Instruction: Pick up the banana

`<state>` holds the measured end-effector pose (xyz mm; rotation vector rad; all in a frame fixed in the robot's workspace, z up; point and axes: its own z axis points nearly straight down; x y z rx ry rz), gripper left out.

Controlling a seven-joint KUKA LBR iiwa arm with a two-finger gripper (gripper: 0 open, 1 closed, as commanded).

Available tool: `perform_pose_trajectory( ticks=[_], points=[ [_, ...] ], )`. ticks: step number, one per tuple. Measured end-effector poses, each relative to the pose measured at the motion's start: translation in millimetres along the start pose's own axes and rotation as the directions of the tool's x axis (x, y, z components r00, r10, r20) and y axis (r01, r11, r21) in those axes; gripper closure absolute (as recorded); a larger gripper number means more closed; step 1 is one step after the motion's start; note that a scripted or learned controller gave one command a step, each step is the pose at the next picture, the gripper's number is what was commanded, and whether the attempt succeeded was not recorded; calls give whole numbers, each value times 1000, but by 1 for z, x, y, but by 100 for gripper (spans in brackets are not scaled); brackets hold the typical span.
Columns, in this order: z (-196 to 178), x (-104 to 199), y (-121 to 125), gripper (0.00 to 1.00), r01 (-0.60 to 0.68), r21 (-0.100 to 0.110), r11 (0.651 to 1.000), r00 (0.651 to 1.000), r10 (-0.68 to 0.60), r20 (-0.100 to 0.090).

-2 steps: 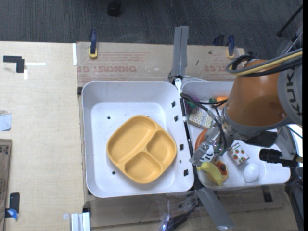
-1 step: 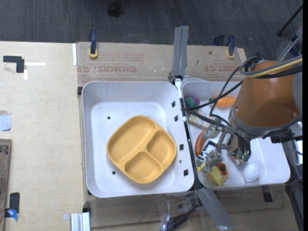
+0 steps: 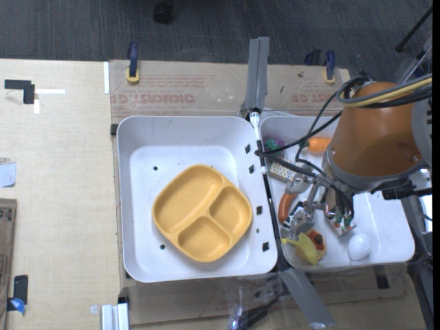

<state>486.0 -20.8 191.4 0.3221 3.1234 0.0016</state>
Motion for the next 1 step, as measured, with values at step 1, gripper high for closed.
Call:
perform_pose_trajectory(
  ticks=[1],
  points=[
    [0, 1, -33, 0, 273, 0, 962, 962, -273, -1]
  ],
)
